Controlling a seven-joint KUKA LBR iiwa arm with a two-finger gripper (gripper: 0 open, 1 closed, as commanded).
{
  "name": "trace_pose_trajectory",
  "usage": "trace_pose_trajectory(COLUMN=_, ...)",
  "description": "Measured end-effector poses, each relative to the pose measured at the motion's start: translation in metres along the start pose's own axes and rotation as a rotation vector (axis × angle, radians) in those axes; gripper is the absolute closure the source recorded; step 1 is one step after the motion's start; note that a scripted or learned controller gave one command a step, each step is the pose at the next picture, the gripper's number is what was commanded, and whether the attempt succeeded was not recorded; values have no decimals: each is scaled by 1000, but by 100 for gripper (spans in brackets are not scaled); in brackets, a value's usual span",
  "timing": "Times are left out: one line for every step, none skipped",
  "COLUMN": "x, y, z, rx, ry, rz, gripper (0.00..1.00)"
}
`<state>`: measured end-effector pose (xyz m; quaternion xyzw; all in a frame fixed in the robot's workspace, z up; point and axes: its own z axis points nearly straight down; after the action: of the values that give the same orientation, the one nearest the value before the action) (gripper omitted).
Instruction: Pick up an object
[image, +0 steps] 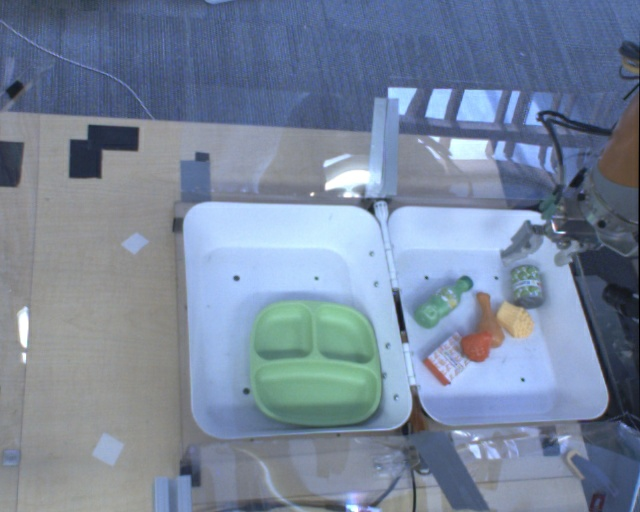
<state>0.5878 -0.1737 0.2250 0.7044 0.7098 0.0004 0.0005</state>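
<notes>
From above, the hand (541, 243) hangs with its two fingers spread and nothing between them, over the far edge of the right bin (590, 395), just beyond the small can (527, 285). A good grasp would likely mean lowering straight down astride the can's round, slippery sides. Nearby lie a green bottle (440, 302), a soft orange toy (484, 333) and a waxy cheese wedge (515, 320). The left bin (215, 300) holds a smooth green divided plate (315, 363).

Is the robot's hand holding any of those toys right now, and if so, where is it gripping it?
Nothing is held. The hand hovers open above the right bin, just above the green can.
</notes>
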Motion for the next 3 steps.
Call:
trace_pose_trajectory(x=4, y=28, z=117, rx=-18, ry=-2, rz=-109, gripper=0)
trace_pose_trajectory(x=53, y=20, z=137, rx=-10, ry=-2, rz=-257, gripper=0)
trace_pose_trajectory(x=74, y=5, z=136, rx=-11, ry=-4, rz=-520, gripper=0)
